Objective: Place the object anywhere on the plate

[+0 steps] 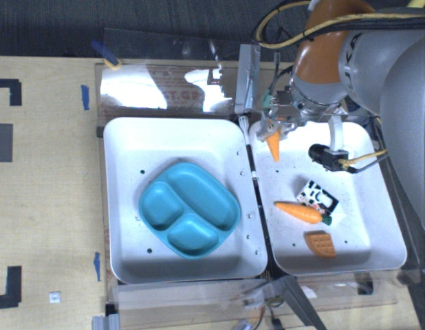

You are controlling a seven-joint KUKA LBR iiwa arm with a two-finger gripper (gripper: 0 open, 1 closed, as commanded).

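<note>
Small orange cone-shaped object [273,145] pinched between the two-finger gripper [274,130], above the right white bin [357,253].

Upper end hidden by the fingers; divided blue plastic plate [190,208] well apart in the left white bin [123,184].

Robotics lab: plywood bench [40,184] with black markers and blue tape, two white bins [123,205], industrial arm [377,60] at upper right.

pale wooden bench [40,205] with blue tape marks [84,96]; dark floor [130,2] beyond.
</note>
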